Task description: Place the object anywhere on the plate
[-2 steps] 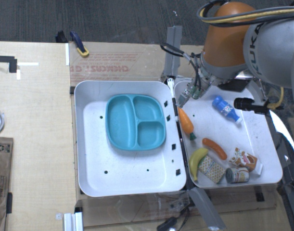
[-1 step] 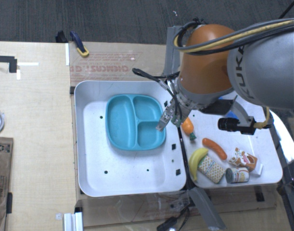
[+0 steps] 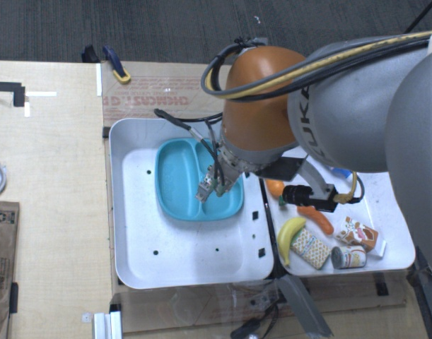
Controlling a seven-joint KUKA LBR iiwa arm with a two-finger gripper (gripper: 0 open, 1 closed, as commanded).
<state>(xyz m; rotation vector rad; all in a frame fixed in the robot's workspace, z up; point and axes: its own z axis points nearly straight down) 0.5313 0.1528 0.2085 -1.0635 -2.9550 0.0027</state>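
Yellow plastic banana (image 3: 289, 236), patterned pouch (image 3: 311, 248), small can (image 3: 348, 258) and orange carrot (image 3: 316, 218) lie in right white bin (image 3: 396, 210). Gripper (image 3: 210, 188) w/ fingers together, nothing between them, over teal oval plate (image 3: 177, 182) in left white bin (image 3: 138, 239). Arm's orange band (image 3: 261, 97) blocks bin's far rim.

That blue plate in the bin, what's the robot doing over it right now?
The grey arm reaches in from the right, and its gripper is over the right part of the blue plate, which lies in the left bin. Whether it holds anything is too small to tell. In the right bin lie a banana, a carrot, a can and some small packets.
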